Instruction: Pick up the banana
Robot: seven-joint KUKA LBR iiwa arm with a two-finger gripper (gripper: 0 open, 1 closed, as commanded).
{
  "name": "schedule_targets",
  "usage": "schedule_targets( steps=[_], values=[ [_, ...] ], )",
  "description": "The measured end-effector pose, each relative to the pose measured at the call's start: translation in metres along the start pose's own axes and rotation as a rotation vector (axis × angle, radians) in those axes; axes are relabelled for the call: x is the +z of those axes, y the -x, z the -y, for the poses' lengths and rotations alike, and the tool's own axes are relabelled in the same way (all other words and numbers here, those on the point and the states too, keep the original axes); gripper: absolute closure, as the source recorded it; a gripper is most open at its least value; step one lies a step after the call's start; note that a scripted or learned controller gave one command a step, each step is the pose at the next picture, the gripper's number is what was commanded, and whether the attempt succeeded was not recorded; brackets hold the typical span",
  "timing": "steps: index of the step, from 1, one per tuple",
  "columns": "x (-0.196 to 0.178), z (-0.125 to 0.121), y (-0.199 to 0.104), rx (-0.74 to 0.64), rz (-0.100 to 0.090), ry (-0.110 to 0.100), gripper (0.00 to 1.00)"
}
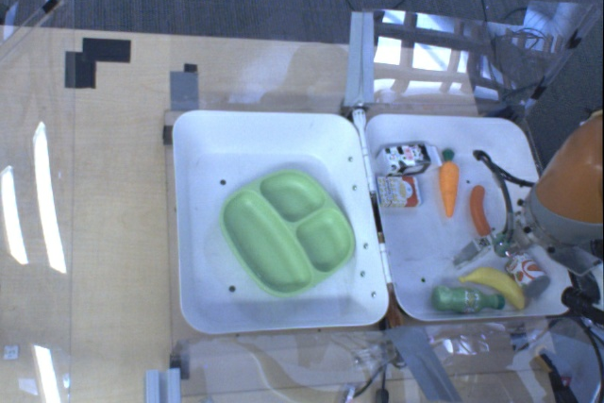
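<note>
Metal fingers of your gripper (483, 248) stand spread apart with nothing between them, poised low in the right bin (415, 132) just above the banana (494, 283). That banana lies on the bin floor at the near edge, touching the green bottle (466, 299), a small red-and-white item (528, 271) beside it. Farther back sit a sausage (480, 209), carrot (448, 187) and two small cartons (400, 175). Your grasp isn't made yet: you've closing and lifting left, I judge.
</note>
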State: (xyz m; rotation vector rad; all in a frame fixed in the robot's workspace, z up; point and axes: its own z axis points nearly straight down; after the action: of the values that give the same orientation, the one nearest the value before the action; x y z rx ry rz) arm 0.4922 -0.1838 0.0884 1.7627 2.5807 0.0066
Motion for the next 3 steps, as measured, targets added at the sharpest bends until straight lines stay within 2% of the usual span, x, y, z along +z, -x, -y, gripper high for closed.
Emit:
schedule_targets(
  steps=[2, 3],
  values=[
    [-0.0006, -0.0066, -0.0128, -0.567, 0.000, 0.004, 0.00],
    [-0.0010, -0.0037, -0.0038, -0.709, 0.000, 0.006, 0.00]
  ],
)
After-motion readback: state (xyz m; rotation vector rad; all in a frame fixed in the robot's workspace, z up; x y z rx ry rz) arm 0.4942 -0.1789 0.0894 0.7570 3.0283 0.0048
